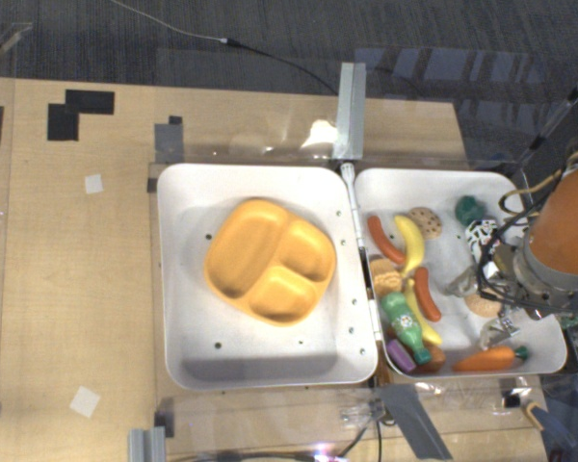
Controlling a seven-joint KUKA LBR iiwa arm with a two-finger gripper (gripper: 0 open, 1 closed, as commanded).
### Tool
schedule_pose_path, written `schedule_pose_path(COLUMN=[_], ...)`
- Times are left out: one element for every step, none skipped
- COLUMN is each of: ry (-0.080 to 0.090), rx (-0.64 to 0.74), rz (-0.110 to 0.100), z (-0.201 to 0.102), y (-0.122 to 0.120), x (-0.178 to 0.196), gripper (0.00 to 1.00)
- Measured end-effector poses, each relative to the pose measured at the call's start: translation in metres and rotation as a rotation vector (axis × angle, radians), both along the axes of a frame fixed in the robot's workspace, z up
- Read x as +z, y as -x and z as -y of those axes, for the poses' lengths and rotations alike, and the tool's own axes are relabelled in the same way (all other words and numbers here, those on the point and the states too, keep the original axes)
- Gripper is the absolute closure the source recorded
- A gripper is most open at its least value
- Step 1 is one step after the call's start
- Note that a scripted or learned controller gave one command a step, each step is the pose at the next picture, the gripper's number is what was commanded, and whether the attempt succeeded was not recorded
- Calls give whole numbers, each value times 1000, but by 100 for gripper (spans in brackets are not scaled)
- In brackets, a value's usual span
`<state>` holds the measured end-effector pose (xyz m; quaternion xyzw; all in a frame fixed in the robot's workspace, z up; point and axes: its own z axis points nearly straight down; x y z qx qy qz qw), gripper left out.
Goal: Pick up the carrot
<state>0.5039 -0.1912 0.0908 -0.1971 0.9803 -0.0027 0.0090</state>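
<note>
Camera view: arm reaches over right bin; gripper hangs just above carrot by the near wall; grip state unclear.

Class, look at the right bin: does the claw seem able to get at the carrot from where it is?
Probably yes. The carrot lies uncovered along the right bin's front edge, and the claw hangs just above it. The bin wall close alongside may hamper a grasp.

Carrot hemmed by bin wall

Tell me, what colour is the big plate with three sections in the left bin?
Yellow-orange, seen in the camera view: the three-section plastic plate.
</note>
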Motion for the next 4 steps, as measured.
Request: schedule_pose_path(ry=[0,-2,-1,3], rx=[-6,40,-25,42], rz=[-8,-12,-10,9], z=[-1,-16,15,4], y=[7,6,4,0], x=[20,7,27,1], gripper=[0,0,0,0])
